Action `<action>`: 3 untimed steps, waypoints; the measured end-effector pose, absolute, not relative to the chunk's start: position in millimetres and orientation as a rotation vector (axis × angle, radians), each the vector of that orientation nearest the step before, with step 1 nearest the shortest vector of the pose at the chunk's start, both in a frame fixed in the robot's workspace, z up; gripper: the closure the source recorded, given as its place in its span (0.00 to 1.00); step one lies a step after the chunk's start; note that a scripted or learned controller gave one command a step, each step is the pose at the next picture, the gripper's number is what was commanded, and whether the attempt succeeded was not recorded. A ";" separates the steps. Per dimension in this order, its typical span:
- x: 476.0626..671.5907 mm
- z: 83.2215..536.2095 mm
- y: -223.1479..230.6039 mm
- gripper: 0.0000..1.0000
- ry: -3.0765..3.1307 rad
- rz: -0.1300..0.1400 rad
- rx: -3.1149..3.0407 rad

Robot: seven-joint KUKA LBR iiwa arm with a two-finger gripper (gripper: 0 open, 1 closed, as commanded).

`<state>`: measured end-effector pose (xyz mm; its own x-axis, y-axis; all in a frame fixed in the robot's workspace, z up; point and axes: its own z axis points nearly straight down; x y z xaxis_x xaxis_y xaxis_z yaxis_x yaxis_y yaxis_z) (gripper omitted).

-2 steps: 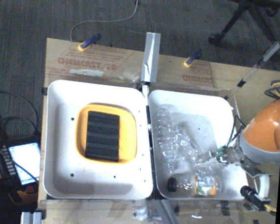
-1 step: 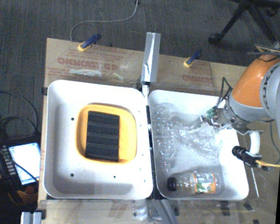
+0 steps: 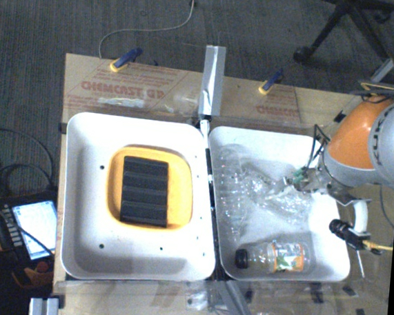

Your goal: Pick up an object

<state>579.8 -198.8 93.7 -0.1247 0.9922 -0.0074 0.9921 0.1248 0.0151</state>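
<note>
Clear plastic bottle with black cap and orange-green label (image 3: 274, 256) lies on its side, front of right white bin (image 3: 324, 273) | light, smooth, likely to roll; take mid-body across the label | crumpled clear plastic wrap (image 3: 263, 187) behind bottle | gripper (image 3: 304, 179) above wrap, finger state unreadable
</note>
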 end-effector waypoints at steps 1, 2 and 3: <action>581.7 105.1 -197.5 1.00 2.344 0.014 2.064; 624.0 92.3 -219.8 1.00 2.005 0.009 2.419; 635.6 132.2 -189.1 1.00 1.637 -0.007 2.681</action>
